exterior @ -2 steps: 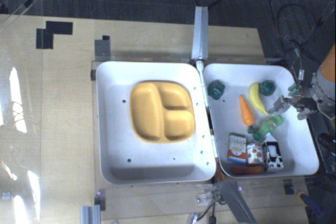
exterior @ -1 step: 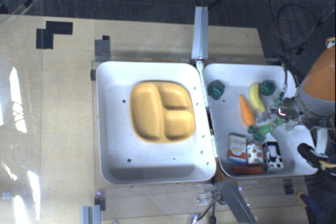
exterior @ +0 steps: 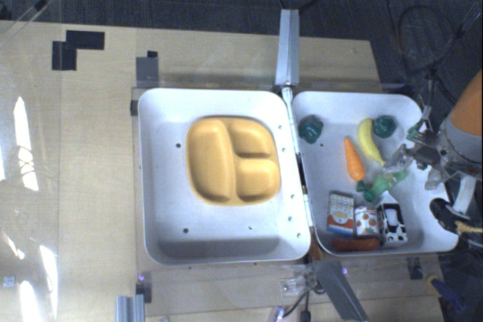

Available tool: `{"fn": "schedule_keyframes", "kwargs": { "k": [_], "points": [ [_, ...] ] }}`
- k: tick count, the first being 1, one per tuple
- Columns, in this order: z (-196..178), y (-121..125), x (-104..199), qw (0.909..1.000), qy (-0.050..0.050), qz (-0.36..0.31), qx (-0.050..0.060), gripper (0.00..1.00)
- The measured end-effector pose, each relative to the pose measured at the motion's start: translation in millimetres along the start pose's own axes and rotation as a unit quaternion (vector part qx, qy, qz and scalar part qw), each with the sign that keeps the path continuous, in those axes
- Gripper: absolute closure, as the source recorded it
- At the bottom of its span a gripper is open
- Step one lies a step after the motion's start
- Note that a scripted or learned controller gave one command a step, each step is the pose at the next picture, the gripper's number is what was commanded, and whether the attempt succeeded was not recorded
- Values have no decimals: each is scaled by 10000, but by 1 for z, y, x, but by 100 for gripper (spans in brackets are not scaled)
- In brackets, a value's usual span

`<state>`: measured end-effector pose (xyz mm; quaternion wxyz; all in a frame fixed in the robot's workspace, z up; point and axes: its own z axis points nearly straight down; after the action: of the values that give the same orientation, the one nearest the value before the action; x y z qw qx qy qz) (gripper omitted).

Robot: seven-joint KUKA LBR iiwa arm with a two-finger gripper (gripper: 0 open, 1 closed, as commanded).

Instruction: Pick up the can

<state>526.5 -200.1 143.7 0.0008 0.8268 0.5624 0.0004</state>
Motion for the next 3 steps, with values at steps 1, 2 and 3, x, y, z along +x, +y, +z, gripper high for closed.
{"fn": "schedule_keyframes", "kwargs": {
  "k": [1, 2, 3],
  "points": [
    [57, 4, 21, 9989, 3, 471, -22, 0],
    [-8, -16, 0, 9985, 1, 547, 2, 0],
    [57, 7, 21, 9969, 4, 791, -22, 0]
  ]
}}
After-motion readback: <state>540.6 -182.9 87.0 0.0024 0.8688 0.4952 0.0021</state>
